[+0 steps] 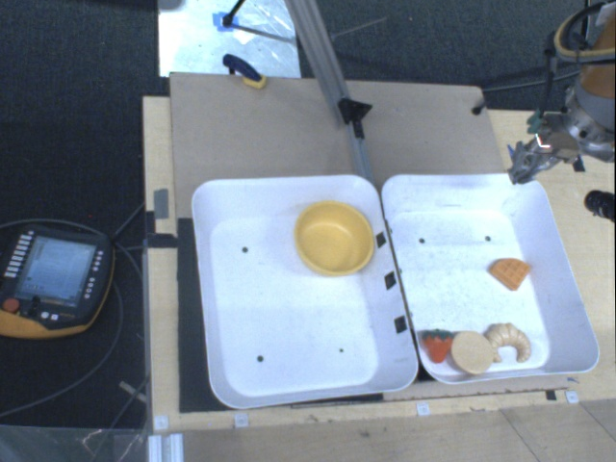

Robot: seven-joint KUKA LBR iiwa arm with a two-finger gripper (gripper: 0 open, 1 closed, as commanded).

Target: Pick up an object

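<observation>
While the claw [525, 166] hung off the right bin's [568, 258] far corner, grip state unreadable, nothing picked. Candidates sat in that bin: waffle piece [509, 273] mid-right, croissant [510, 341], round biscuit [473, 351], strawberry [438, 345] bunched at its near wall. Risk: wall contact, multi-object grab.

1. The arm [595, 75] enters at the upper right of the frame, cut off by the right edge so that just its last section and wrist are in sight
2. An orange band [580, 46] rings the arm near the top right corner, with the grey wrist housing directly below it
3. The gripper [521, 169] sits at the lower left end of the wrist, in the upper right part of the frame, pointing down and to the left
4. Its tip is small and dark, and too blurred to make out in detail
</observation>
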